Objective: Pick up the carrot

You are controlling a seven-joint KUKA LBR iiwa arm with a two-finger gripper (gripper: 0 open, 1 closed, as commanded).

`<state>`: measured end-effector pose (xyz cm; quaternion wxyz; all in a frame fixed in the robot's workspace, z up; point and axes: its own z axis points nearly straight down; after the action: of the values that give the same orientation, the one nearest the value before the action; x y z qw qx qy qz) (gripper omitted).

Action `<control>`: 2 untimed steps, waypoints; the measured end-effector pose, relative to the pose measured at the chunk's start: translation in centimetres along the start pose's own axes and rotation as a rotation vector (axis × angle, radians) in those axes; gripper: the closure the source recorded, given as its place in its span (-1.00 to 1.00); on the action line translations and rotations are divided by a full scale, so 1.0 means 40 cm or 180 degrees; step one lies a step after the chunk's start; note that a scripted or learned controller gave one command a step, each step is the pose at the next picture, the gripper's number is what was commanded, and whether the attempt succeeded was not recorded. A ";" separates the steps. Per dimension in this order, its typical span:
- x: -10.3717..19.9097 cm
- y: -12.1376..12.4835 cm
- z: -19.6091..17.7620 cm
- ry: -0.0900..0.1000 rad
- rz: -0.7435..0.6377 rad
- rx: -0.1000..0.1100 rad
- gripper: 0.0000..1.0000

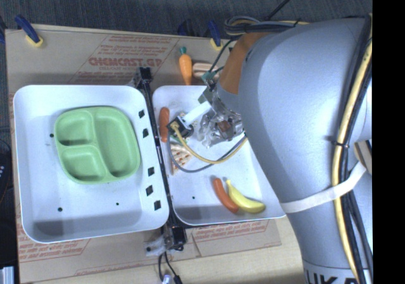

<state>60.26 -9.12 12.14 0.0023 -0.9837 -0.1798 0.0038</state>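
The carrot (pixel 184 67), orange with a green top, lies just beyond the far rim of the right bin (pixel 269 210), on the brown board. My gripper (pixel 214 128) hangs low over the middle of the right bin, below and to the right of the carrot and apart from it. The grey arm covers the bin's right side.
In the right bin, a reddish sausage (pixel 164 123) lies by the left wall, with a tan ridged item (pixel 180 157) below it. A second sausage (pixel 223 194) and a banana (pixel 247 202) lie at the front. The left bin (pixel 31 200) holds a green divided plate (pixel 96 143).
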 end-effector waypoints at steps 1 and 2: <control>0.032 -0.042 -0.357 0.0015 0.0494 -0.0009 1.00; 0.079 0.070 -0.532 0.0013 0.0493 -0.0010 1.00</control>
<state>64.38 -10.70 33.37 0.0009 -0.9947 -0.1031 0.0017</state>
